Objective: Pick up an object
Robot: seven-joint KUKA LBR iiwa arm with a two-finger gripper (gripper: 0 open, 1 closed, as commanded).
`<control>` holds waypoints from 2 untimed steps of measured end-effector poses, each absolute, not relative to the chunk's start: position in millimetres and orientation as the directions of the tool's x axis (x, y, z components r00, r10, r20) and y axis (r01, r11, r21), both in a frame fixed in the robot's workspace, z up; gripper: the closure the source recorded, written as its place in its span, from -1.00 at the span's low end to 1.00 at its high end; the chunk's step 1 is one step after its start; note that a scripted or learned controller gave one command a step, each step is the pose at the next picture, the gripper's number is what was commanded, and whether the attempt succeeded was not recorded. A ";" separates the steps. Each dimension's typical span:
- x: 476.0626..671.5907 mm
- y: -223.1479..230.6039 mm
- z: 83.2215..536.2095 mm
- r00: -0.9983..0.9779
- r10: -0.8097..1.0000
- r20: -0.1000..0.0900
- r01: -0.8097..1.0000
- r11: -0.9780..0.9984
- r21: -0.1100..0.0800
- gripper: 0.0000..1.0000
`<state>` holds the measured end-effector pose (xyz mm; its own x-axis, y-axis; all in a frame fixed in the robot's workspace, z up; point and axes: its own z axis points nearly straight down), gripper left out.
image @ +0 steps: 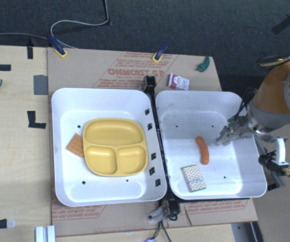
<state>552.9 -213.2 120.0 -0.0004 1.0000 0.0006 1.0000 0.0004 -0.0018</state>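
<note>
Taking the right-hand white plastic bin [245, 185] as the landmark: nearest me, by its front wall, lies a small speckled square sponge-like block [193, 178]. Just behind it, mid-floor, is the likely target, a slim orange sausage-shaped toy [203, 150], lying free. Further right, over the bin's right side, hovers the grey metal pincer [224, 136]; whether it's open I cannot tell. It sits beside the sausage, so a straight descent could close on nothing, or nudge the toy rolling.
</note>
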 end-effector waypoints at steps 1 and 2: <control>552.9 -212.9 129.3 0.000 1.000 0.001 1.000 0.000 -0.003 1.00; 553.0 -212.6 138.5 0.000 1.000 0.002 1.000 0.000 -0.003 1.00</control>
<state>553.0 -212.6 138.5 -0.0005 1.0000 0.0016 1.0000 0.0005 -0.0028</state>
